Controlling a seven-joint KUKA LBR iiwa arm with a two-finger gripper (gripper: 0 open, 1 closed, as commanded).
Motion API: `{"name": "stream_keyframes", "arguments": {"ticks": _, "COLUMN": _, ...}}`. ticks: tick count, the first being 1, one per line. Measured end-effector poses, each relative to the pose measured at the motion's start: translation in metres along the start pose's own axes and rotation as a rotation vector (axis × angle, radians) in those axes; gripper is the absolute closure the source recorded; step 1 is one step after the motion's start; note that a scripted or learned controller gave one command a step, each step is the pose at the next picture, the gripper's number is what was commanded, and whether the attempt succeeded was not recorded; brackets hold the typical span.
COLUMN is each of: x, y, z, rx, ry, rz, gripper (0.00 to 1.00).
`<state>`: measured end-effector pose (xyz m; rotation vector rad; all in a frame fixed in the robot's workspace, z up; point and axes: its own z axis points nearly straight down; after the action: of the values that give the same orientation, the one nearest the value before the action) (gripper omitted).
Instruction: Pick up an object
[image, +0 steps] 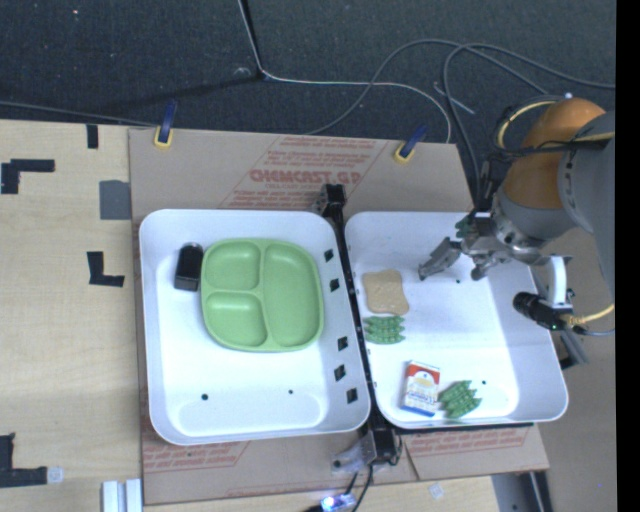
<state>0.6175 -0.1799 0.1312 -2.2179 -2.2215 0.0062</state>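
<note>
The arm (560, 170) hangs over the far right corner of the right bin (520, 330). Its jaws are spread wide and hold nothing. The bread slice (384, 292) lies flat at the bin's left wall, long side running near to far, well apart from the gripper (462, 262). Coming down here, the jaws could close on air.

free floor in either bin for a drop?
Left bin: bare strip in front of the green plate. Right bin: bare middle between gripper and carton. Crowded along the divider: bread, pea pods.
</note>
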Motion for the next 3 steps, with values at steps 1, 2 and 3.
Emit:
{"name": "stream_keyframes", "arguments": {"ticks": 1, "x": 0.000, "y": 0.000, "z": 0.048, "rx": -0.005, "ry": -0.003, "rz": -0.001, "gripper": 0.00}}
{"name": "stream_keyframes", "arguments": {"ticks": 2, "x": 0.000, "y": 0.002, "z": 0.035, "rx": -0.008, "ry": -0.003, "rz": -0.002, "gripper": 1.00}}
{"name": "stream_keyframes", "arguments": {"ticks": 3, "x": 0.007, "y": 0.008, "z": -0.012, "rx": -0.008, "ry": 0.001, "rz": -0.001, "gripper": 1.00}}
